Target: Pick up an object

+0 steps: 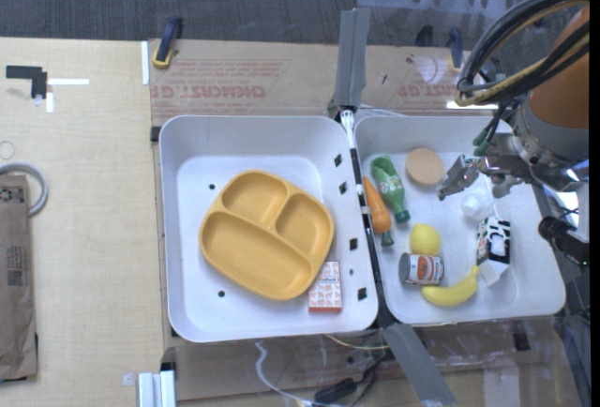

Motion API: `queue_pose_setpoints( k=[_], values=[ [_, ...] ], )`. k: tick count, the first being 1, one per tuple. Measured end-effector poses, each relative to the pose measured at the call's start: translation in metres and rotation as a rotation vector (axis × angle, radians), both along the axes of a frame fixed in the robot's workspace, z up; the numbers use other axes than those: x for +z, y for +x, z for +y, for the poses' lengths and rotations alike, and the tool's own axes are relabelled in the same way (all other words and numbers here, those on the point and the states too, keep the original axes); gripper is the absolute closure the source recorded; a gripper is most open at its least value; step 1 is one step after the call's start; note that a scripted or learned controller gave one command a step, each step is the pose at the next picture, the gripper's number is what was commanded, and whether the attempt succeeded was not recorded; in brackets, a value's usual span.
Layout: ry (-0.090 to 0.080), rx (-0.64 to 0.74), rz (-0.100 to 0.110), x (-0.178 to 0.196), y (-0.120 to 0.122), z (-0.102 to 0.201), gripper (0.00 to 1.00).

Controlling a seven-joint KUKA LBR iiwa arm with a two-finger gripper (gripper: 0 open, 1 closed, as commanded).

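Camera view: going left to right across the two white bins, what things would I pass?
Yellow divided plate → small red-and-white carton → carrot → green bottle → tin can → black-and-white carton.

A robotics lab: two white bins (pixel 178 236) are sitting on a taped cardboard-covered surface (pixel 244 77), with thick black cables (pixel 506 21) looping above the right bin and clamps (pixel 169 41) gripping the cardboard behind them.

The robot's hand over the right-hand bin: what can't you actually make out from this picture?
- Gripper, camera view: too small and blurred to tell open from shut.
- Arm: cut off by the right edge.
- White object: partly under the gripper, unidentifiable.
- Can label: too small to read.
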State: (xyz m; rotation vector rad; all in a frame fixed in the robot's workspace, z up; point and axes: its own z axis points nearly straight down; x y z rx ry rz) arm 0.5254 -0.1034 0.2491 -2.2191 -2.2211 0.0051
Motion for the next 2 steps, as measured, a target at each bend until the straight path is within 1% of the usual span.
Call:
queue_pose_setpoints(
  k=[1,2],
  values=[
    [0.000,-0.029,0.000,-0.008,-0.011,-0.055,0.00],
    [0.000,0.039,-0.002,-0.145,0.000,-0.101,0.00]
  ],
)
